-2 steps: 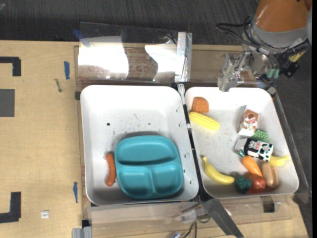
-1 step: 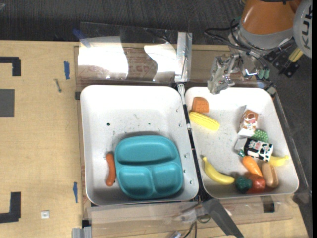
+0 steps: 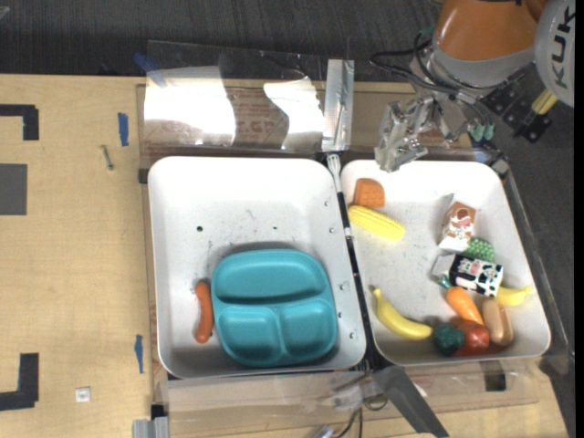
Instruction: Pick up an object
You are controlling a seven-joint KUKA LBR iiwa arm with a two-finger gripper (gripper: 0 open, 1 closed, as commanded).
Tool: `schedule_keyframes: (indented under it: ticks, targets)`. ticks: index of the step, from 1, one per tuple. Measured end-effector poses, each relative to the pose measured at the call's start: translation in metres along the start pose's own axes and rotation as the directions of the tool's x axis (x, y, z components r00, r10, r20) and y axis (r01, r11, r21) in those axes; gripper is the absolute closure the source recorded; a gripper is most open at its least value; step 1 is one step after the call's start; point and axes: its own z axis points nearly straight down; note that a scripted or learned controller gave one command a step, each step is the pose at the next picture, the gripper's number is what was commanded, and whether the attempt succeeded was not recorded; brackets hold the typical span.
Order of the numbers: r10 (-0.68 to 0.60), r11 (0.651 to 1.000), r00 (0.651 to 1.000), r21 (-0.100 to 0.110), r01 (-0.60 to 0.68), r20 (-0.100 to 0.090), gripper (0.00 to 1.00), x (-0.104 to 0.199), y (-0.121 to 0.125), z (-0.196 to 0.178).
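My gripper hangs over the far left edge of the right bin, fingers pointing down, with nothing seen between them. Just below it lie an orange piece and a yellow corn cob. A banana rests near the front of the bin. At the right side sit a small white carton, a black-and-white box, a carrot, a sausage, a tomato and a dark green piece.
The left bin holds a teal divided tray and an orange sausage beside it. A clear plastic sheet lies behind the bins. The metal divider runs between them at the back.
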Motion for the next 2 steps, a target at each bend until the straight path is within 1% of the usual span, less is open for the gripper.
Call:
schedule_keyframes:
  ticks: [1,2]
  targets:
    - [0.123,0.992,0.992,-0.001,-0.123,0.001,1.00,-0.008,0.028,-0.004]
    - [-0.032,0.999,0.999,-0.001,0.032,-0.004,1.00,0.100,0.050,-0.004]
